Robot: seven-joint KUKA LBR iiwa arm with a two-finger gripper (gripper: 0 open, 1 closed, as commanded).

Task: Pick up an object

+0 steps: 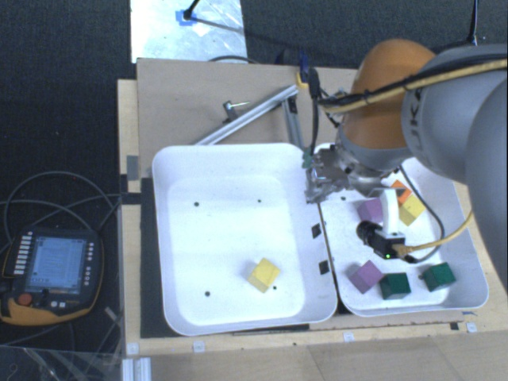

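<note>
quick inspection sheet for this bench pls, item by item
surface: left white plastic bin, right white plastic bin, side by side on brown bench
job's things: yellow cube in left bin; two purple blocks, two green blocks, yellow block, orange block in right bin
clutter: grey metal rod behind bins
grippers: gripper over bins' shared rim, far end
cables: black cable looped on floor, left
surroundings: teach pendant on dark carpet

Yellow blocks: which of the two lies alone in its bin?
The yellow block in the view's left bin; the second yellow block shares the right bin with a purple block and others.
</note>
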